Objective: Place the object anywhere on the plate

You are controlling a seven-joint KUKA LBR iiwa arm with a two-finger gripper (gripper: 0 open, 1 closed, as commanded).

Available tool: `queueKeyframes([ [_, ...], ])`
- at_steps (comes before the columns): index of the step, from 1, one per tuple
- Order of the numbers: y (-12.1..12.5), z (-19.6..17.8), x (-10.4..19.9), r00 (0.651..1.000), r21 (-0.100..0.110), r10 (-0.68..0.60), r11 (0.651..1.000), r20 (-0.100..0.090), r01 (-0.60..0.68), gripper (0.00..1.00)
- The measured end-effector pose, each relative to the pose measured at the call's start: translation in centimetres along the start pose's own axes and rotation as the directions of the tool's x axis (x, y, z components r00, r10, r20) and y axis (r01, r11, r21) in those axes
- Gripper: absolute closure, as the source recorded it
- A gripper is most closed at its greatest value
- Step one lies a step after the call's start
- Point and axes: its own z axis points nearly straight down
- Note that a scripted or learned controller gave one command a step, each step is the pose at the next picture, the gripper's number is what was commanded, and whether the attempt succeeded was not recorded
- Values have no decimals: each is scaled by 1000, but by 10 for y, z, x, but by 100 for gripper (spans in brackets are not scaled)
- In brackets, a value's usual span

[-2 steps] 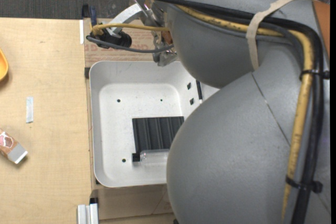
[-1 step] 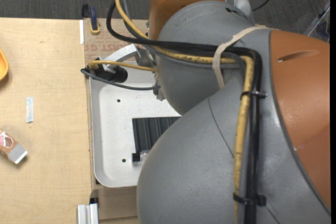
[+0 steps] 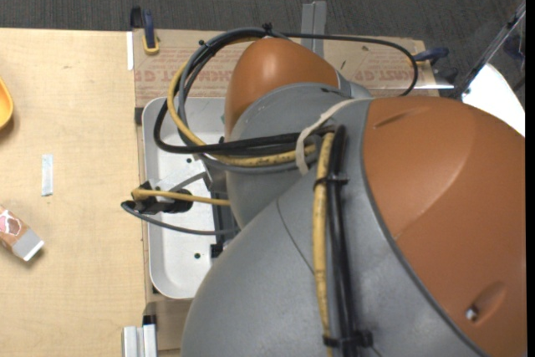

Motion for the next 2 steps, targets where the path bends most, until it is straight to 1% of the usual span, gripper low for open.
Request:
queueKeyframes([
  [1, 15, -26, 44, 1000, 1, -4, 1000, -4, 4, 100],
  [2, 29, -133, 89, 999, 0, -36, 999, -4, 36, 100],
])
